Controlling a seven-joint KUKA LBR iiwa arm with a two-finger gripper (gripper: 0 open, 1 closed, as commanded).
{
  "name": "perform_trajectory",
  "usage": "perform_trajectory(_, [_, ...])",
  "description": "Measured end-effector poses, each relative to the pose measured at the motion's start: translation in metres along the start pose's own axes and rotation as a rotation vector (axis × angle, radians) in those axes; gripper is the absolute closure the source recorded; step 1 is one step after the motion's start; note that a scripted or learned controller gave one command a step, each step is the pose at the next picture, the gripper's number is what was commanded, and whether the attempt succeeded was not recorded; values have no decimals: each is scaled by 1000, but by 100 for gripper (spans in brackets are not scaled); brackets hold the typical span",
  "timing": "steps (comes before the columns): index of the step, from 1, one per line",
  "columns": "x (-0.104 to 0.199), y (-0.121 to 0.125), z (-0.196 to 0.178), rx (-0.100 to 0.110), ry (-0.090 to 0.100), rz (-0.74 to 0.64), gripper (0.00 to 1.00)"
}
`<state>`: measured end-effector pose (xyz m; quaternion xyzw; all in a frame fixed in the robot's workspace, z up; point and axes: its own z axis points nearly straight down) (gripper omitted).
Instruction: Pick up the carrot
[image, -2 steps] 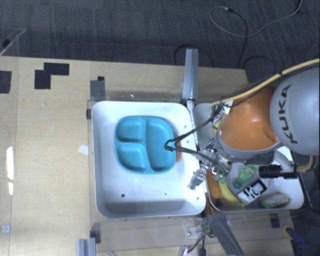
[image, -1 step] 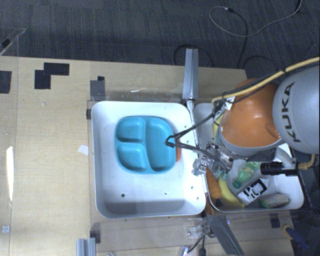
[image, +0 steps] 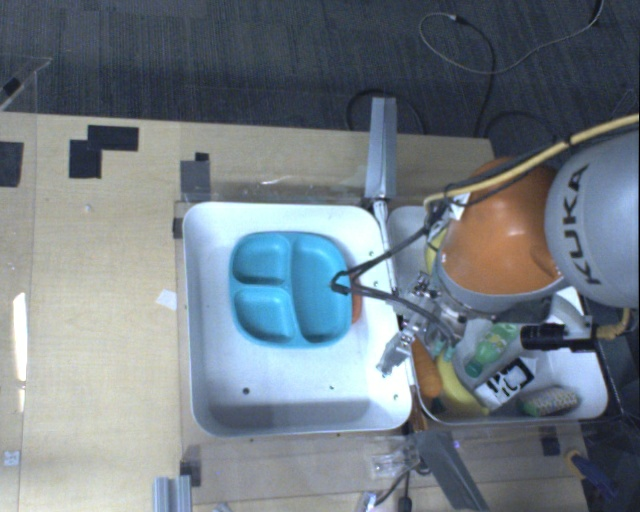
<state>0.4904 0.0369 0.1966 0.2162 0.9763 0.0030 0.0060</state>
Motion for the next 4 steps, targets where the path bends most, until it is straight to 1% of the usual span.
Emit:
perform_trajectory(1, [-5,-15,10,3,3,-330,0])
perform_trajectory(2, [-13,-30,10,3,2,-578,0])
perform_trajectory(3, [-68,-113,61,4,4,-612,0])
perform_trajectory(4, [-68,-113,61,4,4,-612,0])
